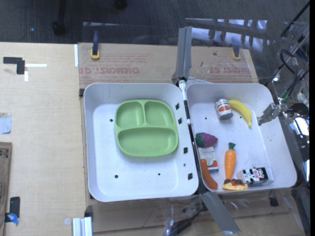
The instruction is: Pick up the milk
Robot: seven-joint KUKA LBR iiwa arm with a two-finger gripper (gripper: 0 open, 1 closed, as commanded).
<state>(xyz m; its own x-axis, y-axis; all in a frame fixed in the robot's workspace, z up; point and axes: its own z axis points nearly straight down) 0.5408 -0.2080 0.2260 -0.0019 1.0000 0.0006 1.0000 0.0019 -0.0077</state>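
Light: even, bright, from overhead
Shadows: soft and faint beneath the pale green divided plastic plate
Glare: the 2 shallow white bins look washed out; bluish reflections on the clear panel at the top
Focus: mildly soft throughout, small labels unreadable
Edges: dark carpet dim, grainy

The cardboard sheet under the bins bears mirrored red lettering reading roughly "CHEMCREST"; nothing else is legible.

A light wooden bench carries two shallow white bins, touching side by side. The left bin and right bin rest on brown cardboard.
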